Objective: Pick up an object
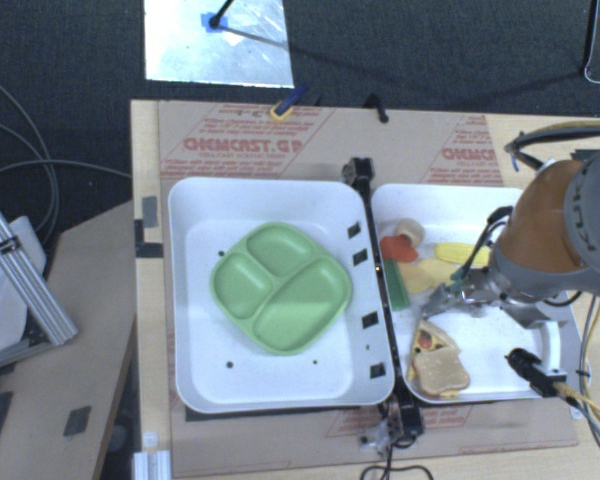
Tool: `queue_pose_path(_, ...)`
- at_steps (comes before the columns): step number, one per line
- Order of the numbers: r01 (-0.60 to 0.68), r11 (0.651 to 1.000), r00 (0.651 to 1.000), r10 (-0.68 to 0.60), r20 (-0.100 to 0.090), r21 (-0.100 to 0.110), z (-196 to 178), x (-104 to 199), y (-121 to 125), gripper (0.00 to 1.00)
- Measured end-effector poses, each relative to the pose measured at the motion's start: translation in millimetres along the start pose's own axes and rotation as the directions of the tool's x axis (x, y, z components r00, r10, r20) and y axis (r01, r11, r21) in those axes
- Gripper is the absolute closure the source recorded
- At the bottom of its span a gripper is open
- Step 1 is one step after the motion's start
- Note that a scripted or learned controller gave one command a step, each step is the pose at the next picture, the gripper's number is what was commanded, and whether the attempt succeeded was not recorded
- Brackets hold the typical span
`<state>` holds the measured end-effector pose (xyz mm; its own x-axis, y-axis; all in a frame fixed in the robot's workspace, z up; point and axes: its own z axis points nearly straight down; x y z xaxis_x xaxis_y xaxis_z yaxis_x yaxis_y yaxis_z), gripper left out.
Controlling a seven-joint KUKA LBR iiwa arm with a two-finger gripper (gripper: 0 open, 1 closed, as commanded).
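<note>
My gripper (442, 301) hangs low over the middle of the right bin (480, 200), at the end of the grey and orange arm coming in from the right. Just below it lies a toy slice of toast with a sandwich piece (439, 363) near the bin's front wall. To its left a green stick-shaped toy (396, 285) lies along the left wall. Behind the gripper are a red toy (400, 251), a tan and pink toy (409, 232) and a yellow toy (454, 253), partly hidden by the wrist. Nothing shows as held.
The left bin (200, 218) holds a green divided plate (281, 287). A black divider (378, 268) runs between the two bins. The arm's bulk covers the right bin's right side.
</note>
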<state>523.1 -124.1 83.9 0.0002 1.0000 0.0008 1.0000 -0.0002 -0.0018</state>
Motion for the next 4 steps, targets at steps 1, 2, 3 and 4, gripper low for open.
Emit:
queue_pose_path(1,0.007,1.000,1.000,-0.007,-0.002,-0.002,0,43,-3,0.00)
queue_pose_path(2,0.001,1.000,1.000,-0.001,-0.001,0.000,0,41,-38,0.00)
queue_pose_path(3,0.009,1.000,1.000,-0.009,0.001,-0.013,-106,70,-28,0.00)
queue_pose_path(4,-0.003,1.000,1.000,0.003,0.002,-0.001,4,35,-37,0.00)
